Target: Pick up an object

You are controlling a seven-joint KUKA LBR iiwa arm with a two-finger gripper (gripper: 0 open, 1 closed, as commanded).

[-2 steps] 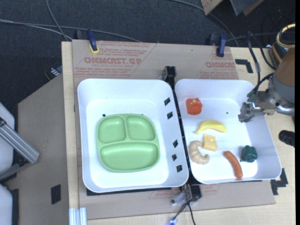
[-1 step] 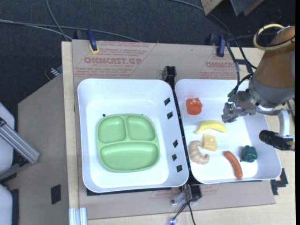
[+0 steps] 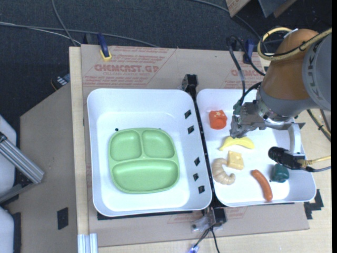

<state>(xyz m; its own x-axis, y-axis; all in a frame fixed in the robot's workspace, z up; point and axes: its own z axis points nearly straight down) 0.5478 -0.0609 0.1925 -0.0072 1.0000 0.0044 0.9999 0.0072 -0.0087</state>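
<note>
Dark carpet crossed by cables is seen around a cardboard-covered bench [image 3: 131,62] on which two white bins are set side by side. A green divided plate [image 3: 143,159] is held in the left bin [image 3: 100,104]. In the right bin [image 3: 295,194], all places being given from the banana [image 3: 237,143]: a red-orange block [image 3: 217,119] lies up and to the left, a pale yellow wedge [image 3: 235,160] just below, a croissant-like piece [image 3: 223,173] below-left, a sausage [image 3: 262,184] below-right, and a dark teal object [image 3: 279,173] to the right. The gripper [image 3: 243,124] is poised just above the banana; whether it is open cannot be told. A slip could be caused by the banana's curve, or the wedge could be nudged.
</note>
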